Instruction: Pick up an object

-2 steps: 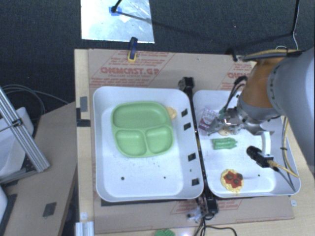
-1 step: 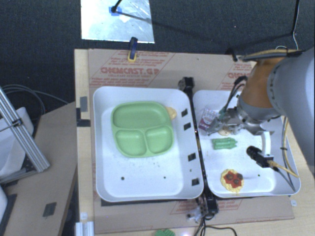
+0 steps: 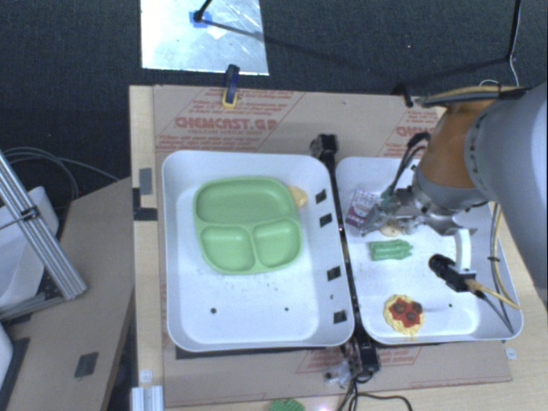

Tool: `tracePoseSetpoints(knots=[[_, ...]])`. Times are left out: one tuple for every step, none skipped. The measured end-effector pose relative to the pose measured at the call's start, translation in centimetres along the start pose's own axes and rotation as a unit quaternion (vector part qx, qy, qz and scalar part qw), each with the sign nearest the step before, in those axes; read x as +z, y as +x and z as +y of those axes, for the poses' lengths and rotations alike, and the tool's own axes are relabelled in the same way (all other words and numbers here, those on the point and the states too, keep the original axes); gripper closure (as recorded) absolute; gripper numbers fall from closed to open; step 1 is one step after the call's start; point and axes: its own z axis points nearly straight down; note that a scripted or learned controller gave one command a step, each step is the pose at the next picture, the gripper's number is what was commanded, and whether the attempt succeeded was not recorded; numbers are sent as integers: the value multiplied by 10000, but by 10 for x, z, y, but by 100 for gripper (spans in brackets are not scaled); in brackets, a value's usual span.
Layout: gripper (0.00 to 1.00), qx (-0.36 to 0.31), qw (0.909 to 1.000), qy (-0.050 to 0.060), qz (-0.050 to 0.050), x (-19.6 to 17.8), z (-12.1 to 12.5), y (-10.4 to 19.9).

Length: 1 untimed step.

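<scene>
The grey arm with its orange band reaches in from the right over the right bin (image 3: 488, 315). My gripper (image 3: 373, 217) is low at the bin's upper left, near the wall between the bins. Under it lies a clear, pinkish crinkled item (image 3: 363, 201) and a small pale yellow piece (image 3: 393, 229); whether either is touched I cannot tell. A green pod-shaped toy (image 3: 390, 249) lies just below the gripper, apart from it. A small pizza-like toy, yellow with red and dark spots (image 3: 404, 312), rests near the bin's front edge.
The left bin (image 3: 257, 328) bears a green divided plate (image 3: 248, 223), with a small yellow object (image 3: 298, 197) at the plate's upper right corner. Black clips line the wall between the bins (image 3: 332, 272). A black fitting with cables (image 3: 449, 271) hangs off the arm above the right bin.
</scene>
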Motion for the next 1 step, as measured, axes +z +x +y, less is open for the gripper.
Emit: tracePoseSetpoints(knots=[[0, 0, 10000, 0, 0, 0, 0, 0]])
